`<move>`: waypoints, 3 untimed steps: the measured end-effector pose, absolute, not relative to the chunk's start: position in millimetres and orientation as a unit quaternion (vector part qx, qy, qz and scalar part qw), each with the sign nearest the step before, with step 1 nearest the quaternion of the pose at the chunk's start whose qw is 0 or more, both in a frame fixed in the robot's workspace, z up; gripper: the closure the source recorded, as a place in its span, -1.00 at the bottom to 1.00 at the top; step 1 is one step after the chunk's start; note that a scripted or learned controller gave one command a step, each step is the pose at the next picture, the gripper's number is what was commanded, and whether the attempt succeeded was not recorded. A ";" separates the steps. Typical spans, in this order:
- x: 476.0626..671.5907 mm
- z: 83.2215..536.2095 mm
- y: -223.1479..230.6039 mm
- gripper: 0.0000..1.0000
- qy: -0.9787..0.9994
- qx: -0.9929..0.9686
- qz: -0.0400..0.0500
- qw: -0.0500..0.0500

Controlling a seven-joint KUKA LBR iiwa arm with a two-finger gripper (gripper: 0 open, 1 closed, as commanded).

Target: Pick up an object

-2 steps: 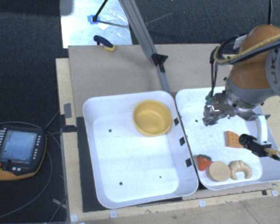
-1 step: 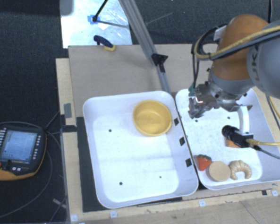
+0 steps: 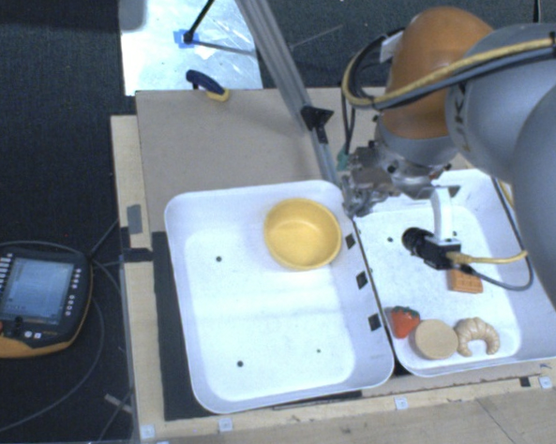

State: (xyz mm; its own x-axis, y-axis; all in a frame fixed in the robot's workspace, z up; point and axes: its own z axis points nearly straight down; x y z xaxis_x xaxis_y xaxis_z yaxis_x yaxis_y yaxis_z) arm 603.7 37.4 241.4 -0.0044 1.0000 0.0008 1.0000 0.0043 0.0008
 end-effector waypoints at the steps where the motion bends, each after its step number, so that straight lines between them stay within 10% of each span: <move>1: 623.9 240.9 79.5 1.00 0.708 0.706 0.001 0.000; 2: 636.9 228.2 96.8 1.00 0.708 0.707 0.000 0.000; 3: 636.9 228.8 96.3 -1.00 0.707 0.707 0.000 0.000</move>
